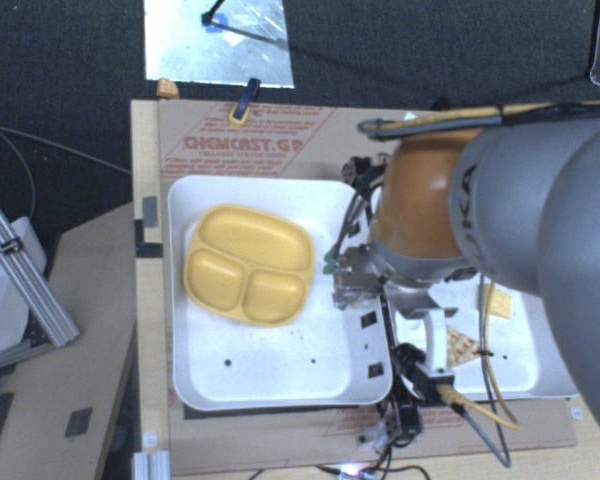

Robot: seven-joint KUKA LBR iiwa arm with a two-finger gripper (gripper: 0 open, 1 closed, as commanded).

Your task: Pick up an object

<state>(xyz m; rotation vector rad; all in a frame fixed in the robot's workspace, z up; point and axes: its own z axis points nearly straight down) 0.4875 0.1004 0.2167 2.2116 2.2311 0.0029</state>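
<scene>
Right now, big grey arm (540,208) hangs over right bin (525,373), orange band above wrist. Gripper (365,283) sits near wall between bins. Grip state: cannot tell, wrist hides it. Yellow tray (248,263) with three pockets lies flat in left bin (270,373), upper part, just beside gripper, not held. Small flat bits (462,346) lie in right bin. Step looks like: reaching, nothing picked yet. Next move needs: choose one thing, line up above it, go down, squeeze.
</scene>
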